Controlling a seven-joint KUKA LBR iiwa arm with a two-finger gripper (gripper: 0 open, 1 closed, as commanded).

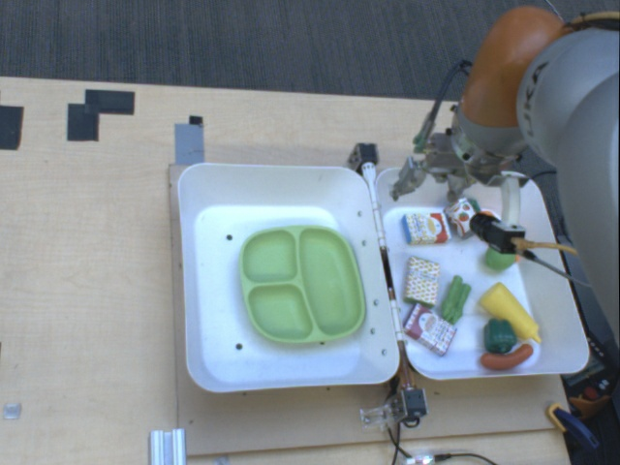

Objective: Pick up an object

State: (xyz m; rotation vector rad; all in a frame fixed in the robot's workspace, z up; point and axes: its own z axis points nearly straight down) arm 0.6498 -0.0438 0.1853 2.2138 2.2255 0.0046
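Grey claw (448, 170) above right bin (562, 356) far edge

Robotics lab, not a home. Pale wood bench (87, 260) carries two white bins (208, 289) clamped side by side, with bare brackets and loose wires (402, 410) at the bench's near edge. Black tape marks (97, 112) sit on the bench's far left corner. Grey carpet (242, 17) lies beyond the far edge. An industrial arm (552, 76) reaches in from the right. Toy food (509, 303) in the right bin and a green tray (300, 284) in the left look like test props.
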